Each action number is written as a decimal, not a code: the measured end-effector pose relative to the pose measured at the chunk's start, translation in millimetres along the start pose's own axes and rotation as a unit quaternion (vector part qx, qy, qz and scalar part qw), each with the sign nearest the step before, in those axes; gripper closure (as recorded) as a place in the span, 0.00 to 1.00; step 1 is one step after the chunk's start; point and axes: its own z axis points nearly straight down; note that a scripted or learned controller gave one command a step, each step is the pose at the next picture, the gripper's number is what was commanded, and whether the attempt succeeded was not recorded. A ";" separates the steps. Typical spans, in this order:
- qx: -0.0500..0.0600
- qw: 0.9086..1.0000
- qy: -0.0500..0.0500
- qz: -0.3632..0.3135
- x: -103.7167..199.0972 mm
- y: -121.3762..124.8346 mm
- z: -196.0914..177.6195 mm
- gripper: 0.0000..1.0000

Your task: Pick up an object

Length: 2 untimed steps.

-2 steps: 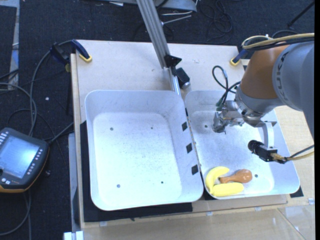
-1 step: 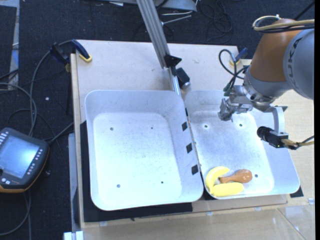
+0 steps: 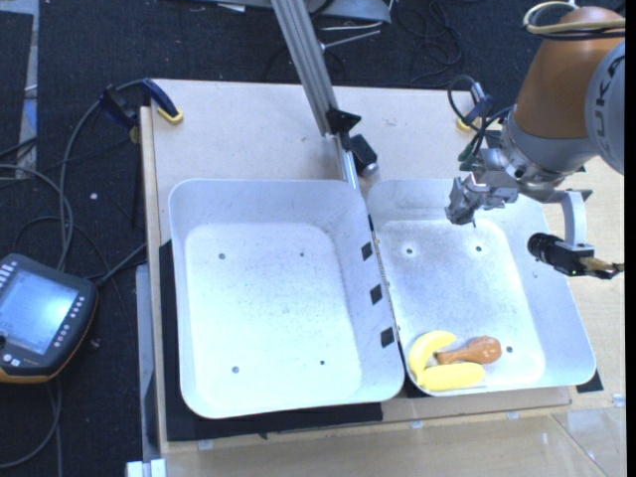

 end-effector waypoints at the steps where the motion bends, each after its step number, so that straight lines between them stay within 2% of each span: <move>1: 0.002 1.000 0.001 -0.002 54.4 -17.7 -5.9 1.00; 2: 0.002 1.000 0.001 -0.001 94.9 -36.3 -9.5 1.00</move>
